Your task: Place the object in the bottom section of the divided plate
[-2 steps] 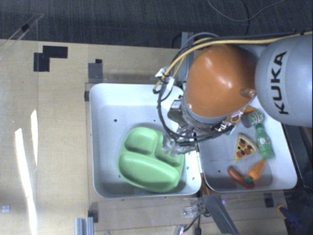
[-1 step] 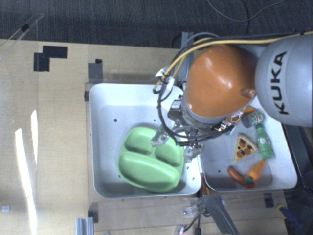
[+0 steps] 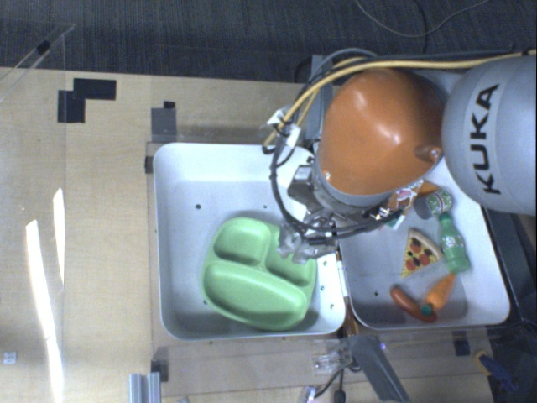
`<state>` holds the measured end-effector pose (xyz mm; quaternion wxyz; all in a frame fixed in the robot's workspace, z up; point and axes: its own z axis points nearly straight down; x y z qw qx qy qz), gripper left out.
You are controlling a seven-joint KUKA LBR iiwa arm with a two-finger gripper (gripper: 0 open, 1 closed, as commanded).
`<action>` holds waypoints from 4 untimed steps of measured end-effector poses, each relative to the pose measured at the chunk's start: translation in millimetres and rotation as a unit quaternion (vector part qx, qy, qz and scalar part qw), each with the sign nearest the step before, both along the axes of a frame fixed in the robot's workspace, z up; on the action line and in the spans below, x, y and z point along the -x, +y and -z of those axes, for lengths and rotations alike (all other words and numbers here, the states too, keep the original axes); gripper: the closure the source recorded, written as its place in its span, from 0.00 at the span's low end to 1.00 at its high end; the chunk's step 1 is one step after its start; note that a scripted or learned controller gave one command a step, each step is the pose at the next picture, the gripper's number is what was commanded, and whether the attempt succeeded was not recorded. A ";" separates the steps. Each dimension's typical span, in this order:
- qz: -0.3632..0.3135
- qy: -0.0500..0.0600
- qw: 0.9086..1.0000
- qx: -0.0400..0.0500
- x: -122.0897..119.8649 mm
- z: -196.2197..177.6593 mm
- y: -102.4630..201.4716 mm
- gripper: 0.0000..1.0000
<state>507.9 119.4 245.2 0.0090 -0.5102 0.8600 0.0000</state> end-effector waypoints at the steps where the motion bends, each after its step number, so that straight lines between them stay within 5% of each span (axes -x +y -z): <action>1: 0.000 0.000 1.000 0.000 0.0 0.0 0.0 0.00; 2: 0.000 -0.004 1.000 -0.002 -1.8 -11.9 2.2 1.00; 3: -0.014 0.003 1.000 0.002 -63.0 -51.5 44.7 1.00; 4: -0.013 0.007 1.000 0.002 -23.7 128.1 45.8 1.00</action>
